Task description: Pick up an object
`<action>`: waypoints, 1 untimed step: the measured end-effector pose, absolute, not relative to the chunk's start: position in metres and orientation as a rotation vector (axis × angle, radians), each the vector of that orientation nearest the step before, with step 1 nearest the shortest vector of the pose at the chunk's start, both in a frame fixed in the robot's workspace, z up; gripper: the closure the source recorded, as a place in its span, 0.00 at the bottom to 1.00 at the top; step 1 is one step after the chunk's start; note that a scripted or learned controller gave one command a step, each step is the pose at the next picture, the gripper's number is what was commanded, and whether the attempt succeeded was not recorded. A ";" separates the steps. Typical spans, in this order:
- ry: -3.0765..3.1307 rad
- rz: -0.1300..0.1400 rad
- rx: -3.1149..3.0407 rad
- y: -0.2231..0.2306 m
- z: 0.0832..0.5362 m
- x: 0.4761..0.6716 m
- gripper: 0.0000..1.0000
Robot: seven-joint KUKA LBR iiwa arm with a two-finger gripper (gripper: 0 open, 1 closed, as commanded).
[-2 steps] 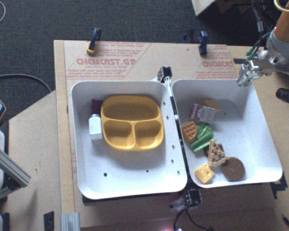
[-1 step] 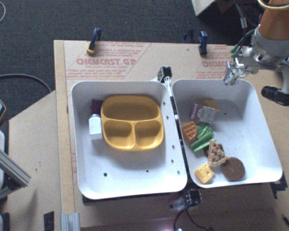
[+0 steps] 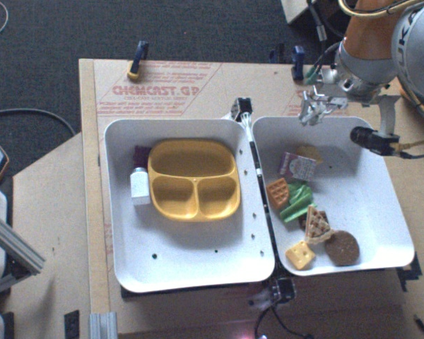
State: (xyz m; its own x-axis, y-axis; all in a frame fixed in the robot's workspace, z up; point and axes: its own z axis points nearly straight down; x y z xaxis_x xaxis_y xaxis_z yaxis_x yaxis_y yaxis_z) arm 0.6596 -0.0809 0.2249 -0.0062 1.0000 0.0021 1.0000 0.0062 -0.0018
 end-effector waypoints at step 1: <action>-2.224 0.002 -2.215 -0.038 0.227 0.650 1.00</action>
State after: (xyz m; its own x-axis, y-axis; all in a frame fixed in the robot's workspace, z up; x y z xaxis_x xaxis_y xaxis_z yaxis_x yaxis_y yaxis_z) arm 0.6497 -0.0380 0.2271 -0.0039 1.0000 0.0013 1.0000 0.0039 -0.0029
